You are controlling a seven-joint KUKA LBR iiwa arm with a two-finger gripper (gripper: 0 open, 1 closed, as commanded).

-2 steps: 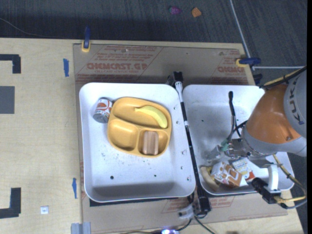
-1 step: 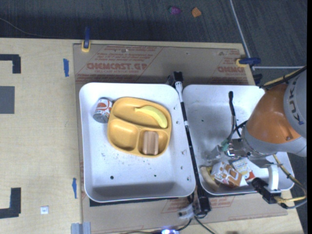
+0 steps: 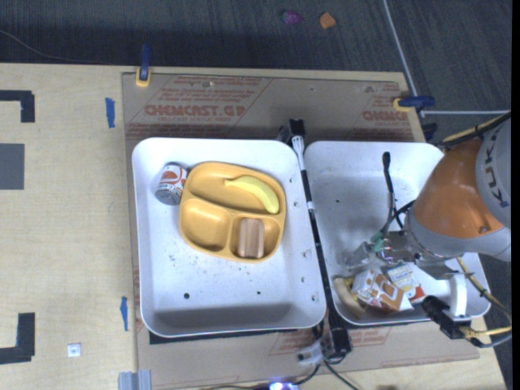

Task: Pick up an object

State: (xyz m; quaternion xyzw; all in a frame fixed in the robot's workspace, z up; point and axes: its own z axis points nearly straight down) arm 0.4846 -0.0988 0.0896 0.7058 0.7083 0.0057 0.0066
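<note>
Reaching: arm low over right bin (image 3: 357, 165), grasp step judged in hand
Left bin (image 3: 154, 299): can (image 3: 171, 184), yellow tray (image 3: 213, 222) with banana (image 3: 256, 192)
Right bin: snack packet (image 3: 380, 289) at near edge, beneath wrist
Gripper (image 3: 388, 254): state cannot be told
Next: close on packet, lift straight

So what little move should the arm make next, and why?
Probably a short, straight descent. The gripper sits low in the right bin, just above a crinkly snack packet near the front wall. That packet looks like the nearest thing to grab; the yellow tray holding the banana lies across in the left bin.
</note>
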